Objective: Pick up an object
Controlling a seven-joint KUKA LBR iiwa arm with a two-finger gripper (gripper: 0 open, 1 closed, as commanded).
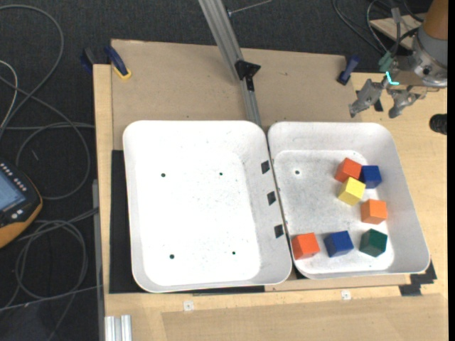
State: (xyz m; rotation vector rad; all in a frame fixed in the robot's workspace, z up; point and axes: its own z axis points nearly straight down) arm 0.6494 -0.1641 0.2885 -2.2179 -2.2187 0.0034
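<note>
On the far left of the surface (213, 69) you have the left bin (142, 190), with nothing for the pincer to take from it. Move your eye right across the divider and you reach the right bin (398, 155), where all the blocks sit. Along its near edge lie an orange block (306, 244), a blue block (338, 243) and a green block (372, 242), spaced in a rough row. Farther back and to the right is a tight cluster: a second orange block (348, 169), a yellow block (351, 190) touching it, a second blue block (370, 175) just beside both, and a third orange block (374, 210) a little nearer the camera.

Farthest right, above the bin's back corner and outside its rim, hangs the pincer (384, 99). Its two fingers are spread apart and nothing is between them.

What matters for your next move: every block lies toward the camera from the pincer, and the cluster is the closest target, almost straight in front of it and slightly left. The blocks are cubes, so no long axis dictates wrist angle, but the cluster's members crowd each other. I judge the third orange block or the green one to be cleaner picks, since each stands apart from its neighbours.
</note>
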